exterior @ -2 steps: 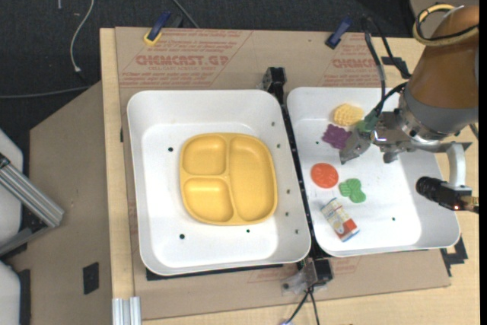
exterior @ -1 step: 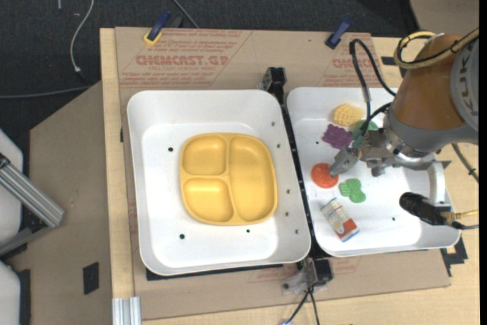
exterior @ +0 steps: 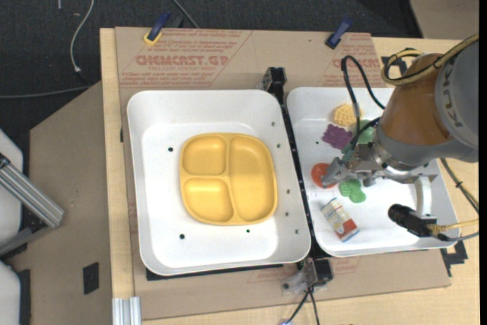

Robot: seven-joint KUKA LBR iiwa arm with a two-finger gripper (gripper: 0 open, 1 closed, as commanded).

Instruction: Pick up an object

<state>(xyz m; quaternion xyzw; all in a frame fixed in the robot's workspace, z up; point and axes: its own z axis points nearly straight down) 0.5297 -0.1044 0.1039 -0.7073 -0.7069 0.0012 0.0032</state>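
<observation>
Two shallow white plastic bins sit side by side on a brown cardboard sheet over a dark carpeted floor; the left bin [exterior: 152,164] holds a smooth yellow three-section plate [exterior: 228,179], with bare white floor around it. In the right bin [exterior: 380,240], the grey arm's gripper [exterior: 338,175] reaches down among small toys: a red round piece [exterior: 319,173], a green piece [exterior: 352,190], a purple piece [exterior: 335,136], a bumpy yellow piece [exterior: 345,115] and a small box [exterior: 339,218] near the front edge. Whether its fingers are parted or closed, I cannot tell.
</observation>
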